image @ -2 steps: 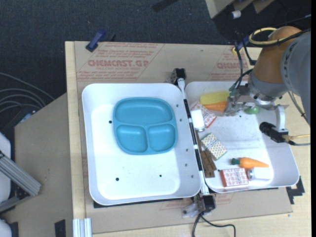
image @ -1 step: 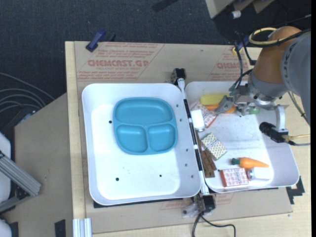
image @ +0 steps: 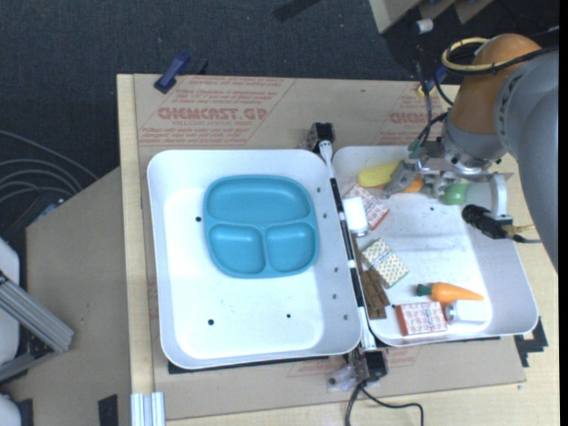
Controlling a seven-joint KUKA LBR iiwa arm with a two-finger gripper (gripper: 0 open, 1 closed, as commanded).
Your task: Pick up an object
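My gripper point(image: 432, 174) hangs low over the far end of the right bin point(image: 497, 264), under the grey wrist with its orange band. A small orange piece point(image: 411, 185) lies just left of it and a green round object point(image: 455, 193) just right of it. A yellow object point(image: 379, 174) lies further left, by the bin's far corner. The gripper body hides what is directly beneath it.
The right bin also holds a white and red packet point(image: 364, 211), a checkered packet point(image: 384, 260), a brown bar point(image: 373, 293), a carrot point(image: 453, 291), a red box point(image: 422, 318) and a white tube point(image: 469, 311). A blue divided plate point(image: 260, 224) lies in the left bin point(image: 177, 238).
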